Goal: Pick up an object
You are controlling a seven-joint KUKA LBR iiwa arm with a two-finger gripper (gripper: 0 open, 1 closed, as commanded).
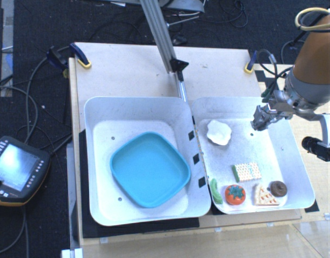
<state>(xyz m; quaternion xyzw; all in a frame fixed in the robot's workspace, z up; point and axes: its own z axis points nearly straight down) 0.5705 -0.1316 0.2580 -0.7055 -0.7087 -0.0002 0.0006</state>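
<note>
My gripper (258, 122) hangs over the back of the right bin (294, 160), to the right of a white lumpy object (219, 132); nothing shows between its fingers. Toward the bin's front lie a checkered green and orange block (246, 171), a red tomato (235, 194), a pizza slice (265, 195), a brown doughnut (278, 188) and a green piece (213, 189) at the left wall.
The left bin (95, 144) holds a blue square plate (149, 169). A slanted metal pole (160, 28) ends at the back between the bins. Clamps sit at the bench's back corners, and a teach pendant (15, 170) lies off the bench at left.
</note>
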